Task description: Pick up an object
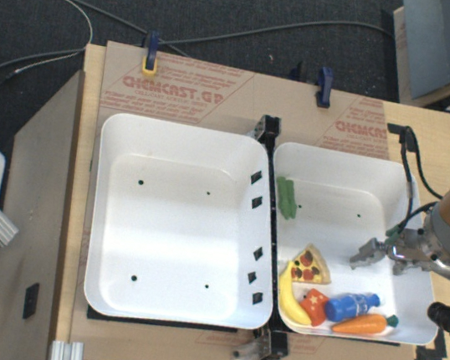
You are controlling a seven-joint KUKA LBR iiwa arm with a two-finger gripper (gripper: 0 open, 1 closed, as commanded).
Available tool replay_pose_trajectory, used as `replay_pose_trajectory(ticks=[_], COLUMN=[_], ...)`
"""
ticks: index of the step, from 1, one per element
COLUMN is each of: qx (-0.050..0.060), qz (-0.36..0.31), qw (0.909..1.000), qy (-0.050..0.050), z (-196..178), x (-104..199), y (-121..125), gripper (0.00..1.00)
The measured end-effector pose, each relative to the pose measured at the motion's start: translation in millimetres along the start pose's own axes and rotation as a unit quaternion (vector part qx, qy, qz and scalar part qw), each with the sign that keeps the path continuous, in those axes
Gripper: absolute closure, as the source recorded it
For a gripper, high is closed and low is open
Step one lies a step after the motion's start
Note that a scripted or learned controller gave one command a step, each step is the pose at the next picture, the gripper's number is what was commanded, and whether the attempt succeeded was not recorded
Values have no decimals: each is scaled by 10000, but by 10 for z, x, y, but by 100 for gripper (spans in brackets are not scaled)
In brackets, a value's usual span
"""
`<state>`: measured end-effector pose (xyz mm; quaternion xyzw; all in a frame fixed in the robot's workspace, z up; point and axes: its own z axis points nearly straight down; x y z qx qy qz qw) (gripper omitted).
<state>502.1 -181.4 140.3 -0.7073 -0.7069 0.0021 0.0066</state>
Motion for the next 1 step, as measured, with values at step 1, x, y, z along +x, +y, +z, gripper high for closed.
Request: replay_pose_trajectory(ticks=[1], qx=[-95], qz=[-48], qw=[9999], qy=[-23], z=[-496], x=[676], y=[366], gripper=[0])
